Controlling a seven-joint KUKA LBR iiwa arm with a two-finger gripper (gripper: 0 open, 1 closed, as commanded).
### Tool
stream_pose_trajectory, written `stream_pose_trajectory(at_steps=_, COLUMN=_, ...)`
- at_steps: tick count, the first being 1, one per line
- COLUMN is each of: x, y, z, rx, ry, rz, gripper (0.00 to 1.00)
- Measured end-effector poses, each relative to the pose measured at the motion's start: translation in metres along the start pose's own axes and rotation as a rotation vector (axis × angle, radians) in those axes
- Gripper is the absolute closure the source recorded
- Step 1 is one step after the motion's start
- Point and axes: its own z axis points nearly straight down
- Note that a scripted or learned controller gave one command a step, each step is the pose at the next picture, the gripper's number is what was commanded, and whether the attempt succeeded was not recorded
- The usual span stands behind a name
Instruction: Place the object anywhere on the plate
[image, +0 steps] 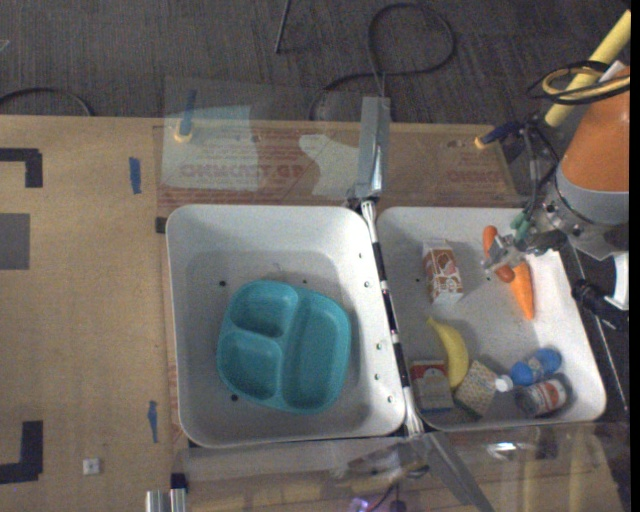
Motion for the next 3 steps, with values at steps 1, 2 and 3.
stream_pose_trajectory(at_steps=1, x=-0.021, y=0.041, z=-0.012, rx=-0.004, ry=-0.002, rz=-0.213, gripper=1.0)
stream_pose_trajectory(at_steps=2, x=-0.021, y=0.04, z=-0.005, rx=-0.002, ry=-0.001, rz=0.115, gripper=1.0)
stream_pose_trajectory(at_steps=3, x=0.09, y=0.026, z=0.017, rx=0.0, ry=0.002, rz=-0.216, gripper=1.0)
